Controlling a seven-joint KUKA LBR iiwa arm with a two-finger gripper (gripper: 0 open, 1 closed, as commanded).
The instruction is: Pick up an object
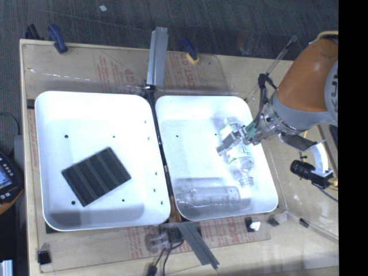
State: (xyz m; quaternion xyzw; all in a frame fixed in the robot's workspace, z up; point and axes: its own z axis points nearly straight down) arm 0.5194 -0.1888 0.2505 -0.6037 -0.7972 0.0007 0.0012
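a: what am i looking at?

b: i'm seeing the gripper [229, 142] hanging low in the right bin [172, 154], right over a clear plastic bottle [241, 160] lying along its right side.

a: is it gripping?

b: i'm not able to tell how the jaws stand. a second clear bottle [208, 196] is lying across the near edge, and a black ribbed pad [96, 175] is sitting in the left bin [86, 108].

We see two bins side by side on the bench [230, 68]. In the left bin [52, 111] a ribbed slab [96, 175] lies toward the near left. In the right bin [190, 111] one bottle [208, 196] lies along the near wall, another bottle [240, 154] toward the right wall, under the gripper [230, 142].
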